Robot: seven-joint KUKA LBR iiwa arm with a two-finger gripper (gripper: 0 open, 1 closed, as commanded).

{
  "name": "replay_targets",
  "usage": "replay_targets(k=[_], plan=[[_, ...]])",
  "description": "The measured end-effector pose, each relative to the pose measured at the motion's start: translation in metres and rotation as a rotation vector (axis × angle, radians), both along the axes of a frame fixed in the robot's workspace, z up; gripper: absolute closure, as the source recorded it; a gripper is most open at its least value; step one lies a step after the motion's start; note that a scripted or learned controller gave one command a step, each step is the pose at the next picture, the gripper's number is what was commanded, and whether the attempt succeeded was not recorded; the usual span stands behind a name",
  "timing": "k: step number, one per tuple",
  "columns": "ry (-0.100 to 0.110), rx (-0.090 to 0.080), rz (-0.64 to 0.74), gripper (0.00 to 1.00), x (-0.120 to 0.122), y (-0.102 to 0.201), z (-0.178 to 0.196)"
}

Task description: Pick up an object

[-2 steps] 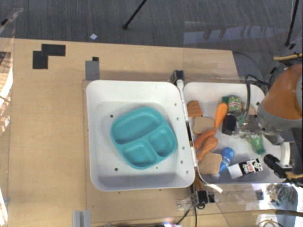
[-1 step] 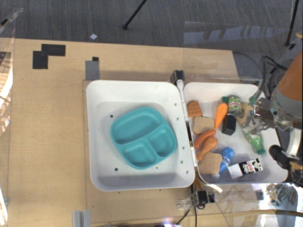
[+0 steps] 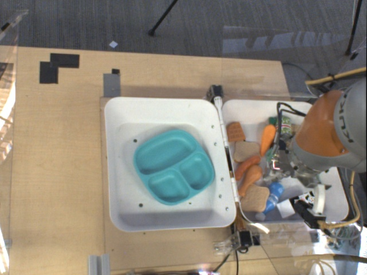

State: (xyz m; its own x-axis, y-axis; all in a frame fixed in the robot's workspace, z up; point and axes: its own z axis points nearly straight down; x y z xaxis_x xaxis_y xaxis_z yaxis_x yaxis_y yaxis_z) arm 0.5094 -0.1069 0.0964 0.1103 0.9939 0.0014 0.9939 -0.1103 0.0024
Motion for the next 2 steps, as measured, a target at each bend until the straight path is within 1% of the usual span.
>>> replay_targets(k=[1, 2], plan=[[-0.012, 0.001, -0.113, 1.0, -0.005, 0.04, 0.121], [-0.003, -0.001, -0.414, 1.0, -0.02, 0.017, 0.149]])
